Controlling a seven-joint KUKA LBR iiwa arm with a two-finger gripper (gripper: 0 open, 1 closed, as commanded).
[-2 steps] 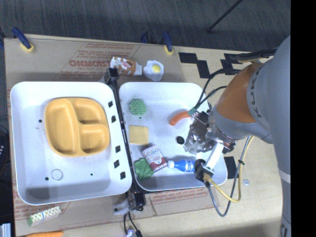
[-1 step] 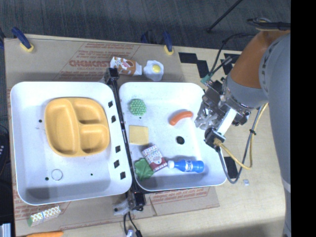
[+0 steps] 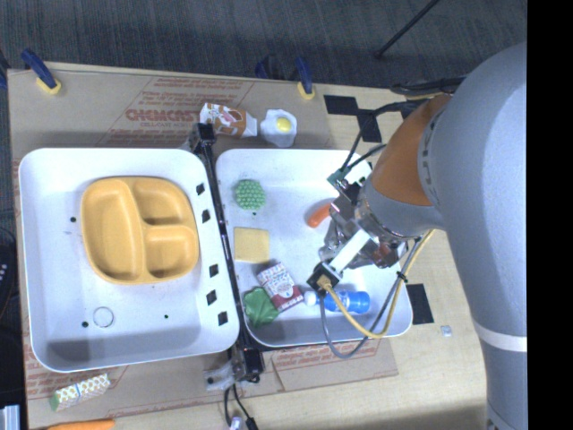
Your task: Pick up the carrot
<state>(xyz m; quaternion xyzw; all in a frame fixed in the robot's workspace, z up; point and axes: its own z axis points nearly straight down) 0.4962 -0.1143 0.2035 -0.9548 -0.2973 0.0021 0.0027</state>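
Scanning from the left, a yellow divided tray (image 3: 141,228) is seen lying in the left bin (image 3: 45,240), apart from the job in hand. In the right bin (image 3: 286,164) a green knobbly ball (image 3: 250,194), a yellow block (image 3: 252,244), a red-and-white packet (image 3: 279,284) and a green item (image 3: 260,307) are spread over the floor, with a blue bottle (image 3: 349,302) near the front wall. The carrot (image 3: 318,214) — a small orange piece — is found lying on the bin floor toward the right side, so the pick is judged not yet done: the lift, and probably the grasp itself, is left. The gripper (image 3: 345,231) is seen just beside the carrot, low over the bin. Whether it is released or clenched cannot be told, and no contact with the carrot can be confirmed.
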